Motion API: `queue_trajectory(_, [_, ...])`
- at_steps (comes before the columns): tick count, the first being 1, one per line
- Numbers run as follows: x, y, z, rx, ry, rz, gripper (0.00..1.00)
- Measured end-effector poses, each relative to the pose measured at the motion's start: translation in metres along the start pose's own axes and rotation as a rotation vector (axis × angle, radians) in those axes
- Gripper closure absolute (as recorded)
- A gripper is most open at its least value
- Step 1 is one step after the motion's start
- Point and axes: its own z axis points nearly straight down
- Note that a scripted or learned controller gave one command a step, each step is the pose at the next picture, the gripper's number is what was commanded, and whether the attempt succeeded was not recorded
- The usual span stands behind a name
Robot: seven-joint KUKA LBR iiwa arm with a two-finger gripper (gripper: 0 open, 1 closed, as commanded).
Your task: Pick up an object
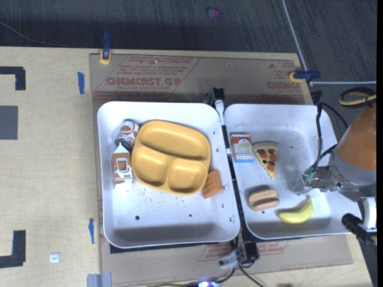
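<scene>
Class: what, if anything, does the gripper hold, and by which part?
Nothing that shows: the gripper hangs over the right bin, with the banana lying loose beside it.

The arm (354, 173) is a rounded grey body with a broad, glossy orange band (362, 139) above its wrist, seen over the right edge of the right bin (281, 115). Thin black cables (318, 130) loop from above the bin's far right corner to the gripper (307, 179), a small dull-grey metal piece with a green fleck, over the bin's right half.
</scene>
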Motion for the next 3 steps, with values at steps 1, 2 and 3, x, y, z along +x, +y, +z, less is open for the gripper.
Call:
queue_trajectory(1, [0.0, 0.0, 0.0, 0.0, 0.0, 0.0, 0.0])
queue_trajectory(2, [0.061, -0.002, 0.01, 0.008, 0.008, -0.001, 0.0])
queue_trajectory(3, [0.062, -0.002, 0.01, 0.007, 0.007, 0.0, 0.0])
